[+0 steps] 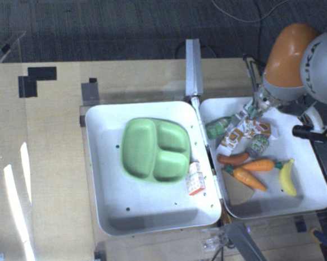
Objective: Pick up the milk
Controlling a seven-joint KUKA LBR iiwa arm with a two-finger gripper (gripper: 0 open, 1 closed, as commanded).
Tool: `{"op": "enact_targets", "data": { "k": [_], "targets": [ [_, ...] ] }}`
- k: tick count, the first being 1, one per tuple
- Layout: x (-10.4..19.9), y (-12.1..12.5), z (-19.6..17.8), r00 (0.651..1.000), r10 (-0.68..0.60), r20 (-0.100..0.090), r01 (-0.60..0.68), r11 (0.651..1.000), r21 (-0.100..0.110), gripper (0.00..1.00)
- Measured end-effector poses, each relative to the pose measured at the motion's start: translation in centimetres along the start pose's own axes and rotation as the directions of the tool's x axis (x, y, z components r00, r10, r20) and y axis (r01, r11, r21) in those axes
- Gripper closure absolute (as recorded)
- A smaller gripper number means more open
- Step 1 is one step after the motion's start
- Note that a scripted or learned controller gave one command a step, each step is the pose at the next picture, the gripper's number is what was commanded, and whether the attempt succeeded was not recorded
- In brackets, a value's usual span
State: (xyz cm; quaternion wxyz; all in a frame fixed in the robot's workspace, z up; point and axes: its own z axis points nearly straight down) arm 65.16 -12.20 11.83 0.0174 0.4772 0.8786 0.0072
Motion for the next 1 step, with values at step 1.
{"op": "enact_targets", "data": {
  "k": [1],
  "targets": [
    [-0.12,0.33,0.72,0.992,-0.127,0.002,0.127,0.992,-0.011,0.0]
  ]
}}
